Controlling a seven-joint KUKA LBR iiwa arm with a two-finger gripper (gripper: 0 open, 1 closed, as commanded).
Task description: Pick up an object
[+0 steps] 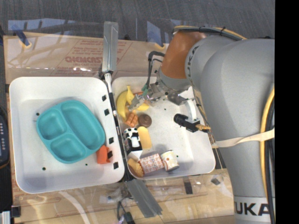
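My gripper (139,99) is low in the right bin's (201,157) far left part, reaching in from the right. It sits right next to a yellow banana (122,104) lying along the bin's left wall, and its tip overlaps the banana's right side. Just below the tip are an orange ridged piece (131,120) and a brown round object (145,121). The arm's wrist hides whatever lies directly under the tip.
Further front in the right bin lie a black-and-white item (132,137), a pale yellow block (144,137), a wrapped snack (151,163), a small cup (170,161) and a bread piece (135,168). The left bin (23,171) holds a teal divided plate (70,130) and an orange object (102,155).
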